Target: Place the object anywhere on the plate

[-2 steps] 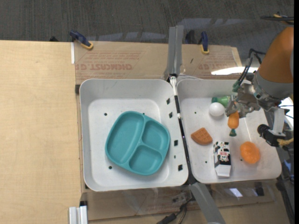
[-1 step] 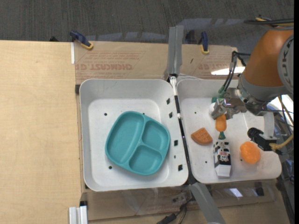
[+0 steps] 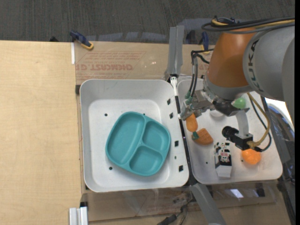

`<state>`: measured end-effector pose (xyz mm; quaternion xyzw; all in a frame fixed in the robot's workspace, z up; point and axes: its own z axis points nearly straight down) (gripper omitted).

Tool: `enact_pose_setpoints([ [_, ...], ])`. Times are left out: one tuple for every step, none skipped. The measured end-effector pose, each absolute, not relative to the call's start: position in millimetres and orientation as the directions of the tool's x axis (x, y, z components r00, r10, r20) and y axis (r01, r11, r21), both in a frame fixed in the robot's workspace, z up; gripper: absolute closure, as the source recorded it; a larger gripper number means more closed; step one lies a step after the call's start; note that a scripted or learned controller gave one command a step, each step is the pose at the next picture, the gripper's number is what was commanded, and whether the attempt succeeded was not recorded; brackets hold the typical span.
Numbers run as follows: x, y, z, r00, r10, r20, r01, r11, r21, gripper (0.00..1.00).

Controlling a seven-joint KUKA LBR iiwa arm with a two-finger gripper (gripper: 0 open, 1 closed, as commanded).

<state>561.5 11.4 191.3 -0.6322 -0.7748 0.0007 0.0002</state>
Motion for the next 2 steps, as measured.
enact_pose_setpoints([
  [525.2,107.2,150.2,-0.315,0.949,0.000,0.949,0.315,-0.003,1.00],
  [525.4,106.4,150.4,-0.313,0.950,-0.001,0.950,0.313,-0.003,0.00],
])
